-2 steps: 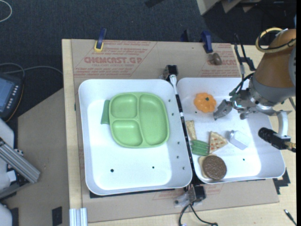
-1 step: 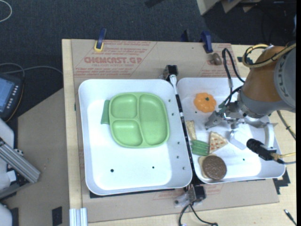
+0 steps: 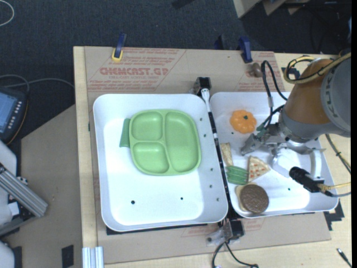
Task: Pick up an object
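Note:
The right bin (image 3: 279, 102) holds an orange toy pumpkin (image 3: 243, 121), a pale beige stick (image 3: 226, 153), a green piece (image 3: 236, 175), a pizza slice (image 3: 256, 168) and a brown round disc (image 3: 254, 198). My gripper (image 3: 262, 151) hangs over the middle of this bin, just right of the pumpkin and above the pizza slice. It is open, with nothing between its fingers. The grey arm with its orange band (image 3: 312, 99) covers the bin's right part.
The left bin (image 3: 111, 166) bears a light green divided plate (image 3: 165, 141) with a darker green piece (image 3: 124, 133) under its left edge. A black divider (image 3: 212, 130) runs between the bins. Clamps (image 3: 118, 48) sit on the bench's far edge.

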